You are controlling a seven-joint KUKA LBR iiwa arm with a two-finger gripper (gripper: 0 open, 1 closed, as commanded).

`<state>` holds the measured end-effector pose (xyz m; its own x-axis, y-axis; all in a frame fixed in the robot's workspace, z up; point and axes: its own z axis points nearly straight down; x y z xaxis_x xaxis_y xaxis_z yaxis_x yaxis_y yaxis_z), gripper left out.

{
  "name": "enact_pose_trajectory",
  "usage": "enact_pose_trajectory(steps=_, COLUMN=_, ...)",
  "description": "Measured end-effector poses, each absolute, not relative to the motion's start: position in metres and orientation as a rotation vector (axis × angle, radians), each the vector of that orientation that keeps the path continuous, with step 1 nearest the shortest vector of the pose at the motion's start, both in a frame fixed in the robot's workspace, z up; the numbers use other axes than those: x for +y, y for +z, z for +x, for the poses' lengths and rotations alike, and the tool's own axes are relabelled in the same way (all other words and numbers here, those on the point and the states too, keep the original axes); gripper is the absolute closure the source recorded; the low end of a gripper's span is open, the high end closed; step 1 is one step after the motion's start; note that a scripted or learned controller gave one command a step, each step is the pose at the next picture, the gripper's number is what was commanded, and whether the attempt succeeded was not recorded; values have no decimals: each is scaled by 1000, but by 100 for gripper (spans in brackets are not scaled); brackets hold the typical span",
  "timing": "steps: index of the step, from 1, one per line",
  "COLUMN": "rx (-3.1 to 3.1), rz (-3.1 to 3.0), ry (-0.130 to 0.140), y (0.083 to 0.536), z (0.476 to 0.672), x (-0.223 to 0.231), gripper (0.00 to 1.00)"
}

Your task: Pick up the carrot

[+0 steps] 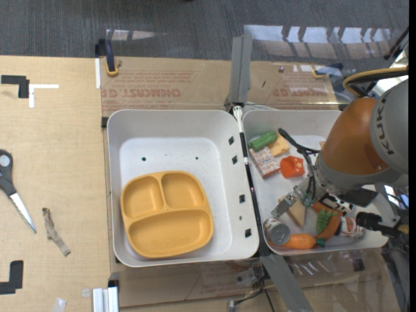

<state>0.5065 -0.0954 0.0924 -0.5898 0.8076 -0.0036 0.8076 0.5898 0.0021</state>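
Where carrot (301, 241) hugs right bin (305, 117) front rim, arm (354, 142) overhead, plate (167, 212) apart.

The grey arm (383, 129) reached in from the right, its orange band bent downward, with the end effector (294, 203) lowered at the near right.

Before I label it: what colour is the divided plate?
Yellow-orange plate, camera view.
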Motion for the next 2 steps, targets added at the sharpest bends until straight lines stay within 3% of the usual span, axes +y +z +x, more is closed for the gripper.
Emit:
enact_pose_trajectory(steps=1, rx=2313, rz=2125, ry=0, y=92, z=485, x=-104, gripper=0)
enact_pose_trajectory(steps=2, rx=2313, rz=2125, ry=0, y=92, z=485, x=-104, gripper=0)
